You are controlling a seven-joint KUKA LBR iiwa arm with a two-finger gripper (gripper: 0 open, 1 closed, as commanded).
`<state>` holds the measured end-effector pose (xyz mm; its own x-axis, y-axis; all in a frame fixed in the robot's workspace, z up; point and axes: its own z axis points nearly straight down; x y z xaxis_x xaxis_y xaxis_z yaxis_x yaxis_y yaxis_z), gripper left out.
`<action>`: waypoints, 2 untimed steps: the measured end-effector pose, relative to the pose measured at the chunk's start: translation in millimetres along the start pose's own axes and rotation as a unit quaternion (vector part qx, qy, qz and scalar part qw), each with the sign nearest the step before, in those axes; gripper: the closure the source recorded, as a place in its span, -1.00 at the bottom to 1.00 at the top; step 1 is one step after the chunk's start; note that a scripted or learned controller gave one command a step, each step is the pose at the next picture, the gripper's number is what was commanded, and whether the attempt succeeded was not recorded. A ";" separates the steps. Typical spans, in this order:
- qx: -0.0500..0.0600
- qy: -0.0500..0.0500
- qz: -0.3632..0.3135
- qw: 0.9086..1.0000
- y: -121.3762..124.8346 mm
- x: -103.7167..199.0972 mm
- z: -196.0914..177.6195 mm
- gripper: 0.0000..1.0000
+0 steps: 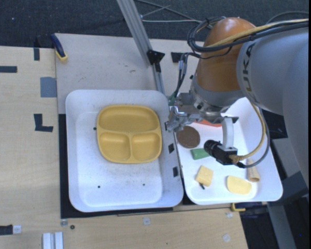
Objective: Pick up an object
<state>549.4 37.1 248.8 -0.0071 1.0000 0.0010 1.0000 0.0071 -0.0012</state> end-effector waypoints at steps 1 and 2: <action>0.001 -0.001 0.001 1.000 3.8 46.3 14.4 1.00; 0.001 -0.001 0.002 1.000 3.8 44.2 13.7 -1.00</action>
